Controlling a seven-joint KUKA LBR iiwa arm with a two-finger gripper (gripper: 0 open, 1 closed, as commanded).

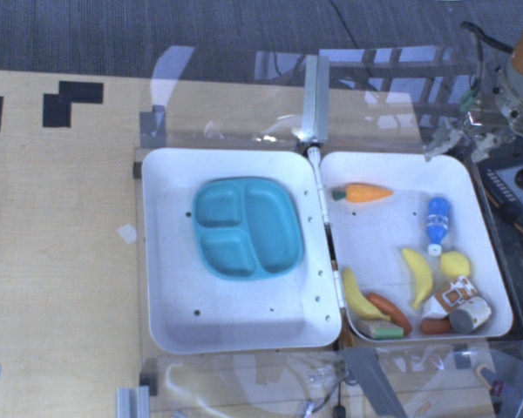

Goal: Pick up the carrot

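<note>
Lying flat, left bin (161,259): a shallow white bin on the pale wooden bench (52,233), touching the right bin along a shared middle edge.
Plate: a blue divided plate (247,227) with three compartments sits in the middle of the left bin, nothing on it.
Right bin (392,233): the landmark for everything that follows; white, shallow, with rounded corners.
Carrot: the orange carrot (367,193) lies on its side near the far left corner of the right bin, green stem end toward the left bin, tip toward the arm's side, apart from all the other items.
Bananas: one yellow banana (360,295) lies along the near left side of the right bin; a second banana (418,276) lies nearer that bin's middle, well apart from the carrot.
Sausages: a reddish sausage (390,311) lies against the first banana near the right bin's front edge, with a small green piece (382,329) just in front of it.
Bottle: a blue bottle (438,223) with a white cap lies toward the right side of the right bin.
Lemon: a yellow lemon (455,264) sits just beside the bottle's cap.
Can: a white and orange can (461,304) lies tipped in the right bin's near right corner.
Gripper: the gripper (458,138) is above the far right corner of the right bin, well apart from the carrot; whether it is spread or pressed together I cannot tell, and nothing is seen in it.
</note>
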